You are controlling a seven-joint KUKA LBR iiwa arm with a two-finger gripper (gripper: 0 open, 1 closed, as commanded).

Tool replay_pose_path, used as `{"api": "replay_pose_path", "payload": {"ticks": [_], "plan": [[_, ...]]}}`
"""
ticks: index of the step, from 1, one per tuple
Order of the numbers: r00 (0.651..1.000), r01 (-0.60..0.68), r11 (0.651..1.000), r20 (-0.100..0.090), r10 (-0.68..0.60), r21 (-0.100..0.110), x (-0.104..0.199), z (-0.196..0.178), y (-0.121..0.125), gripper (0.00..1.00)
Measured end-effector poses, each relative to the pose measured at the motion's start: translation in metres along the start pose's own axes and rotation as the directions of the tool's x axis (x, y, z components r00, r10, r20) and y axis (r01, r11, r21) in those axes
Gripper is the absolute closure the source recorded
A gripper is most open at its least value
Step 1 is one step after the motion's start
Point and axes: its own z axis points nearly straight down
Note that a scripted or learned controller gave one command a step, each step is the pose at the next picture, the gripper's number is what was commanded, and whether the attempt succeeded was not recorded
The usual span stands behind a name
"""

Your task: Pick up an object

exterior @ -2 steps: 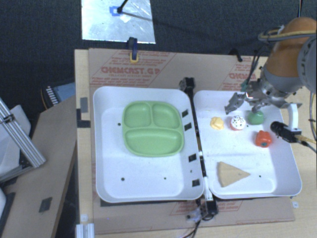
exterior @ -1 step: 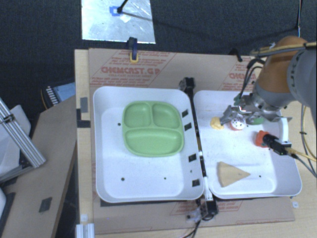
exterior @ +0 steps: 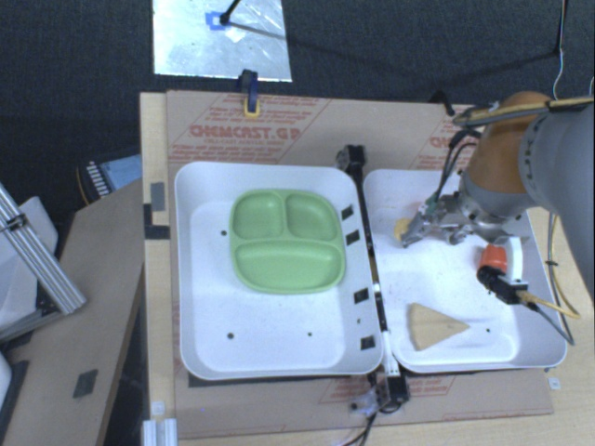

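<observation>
**Reaching down in the right bin, nothing lifted yet**

Left bin [exterior: 200,277]: green divided plate [exterior: 284,241], untouched. Right bin [exterior: 539,342]: tan wedge [exterior: 433,326] near the front, yellow piece [exterior: 403,228] just beside the gripper [exterior: 416,232]. Fingers' state: cannot tell. Next, by judgement: centring over the yellow piece, closing, lifting straight up.

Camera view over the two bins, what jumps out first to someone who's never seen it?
The pale green divided plastic plate lies in the left white bin. In the right white bin, the grey arm's pincer sits beside a small yellow object, and a tan triangular wedge lies nearer the front.
</observation>
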Motion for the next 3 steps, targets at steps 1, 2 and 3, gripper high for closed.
{"api": "replay_pose_path", "payload": {"ticks": [1,2,3], "plan": [[1.0,0.001,1.0,0.001,-0.001,-0.007,0.0,-0.014,0.002,1.0],[1.0,0.002,1.0,0.002,-0.002,-0.009,-0.005,-0.061,0.01,1.0],[1.0,0.002,1.0,0.002,-0.002,-0.009,-0.008,-0.106,0.014,1.0]]}}
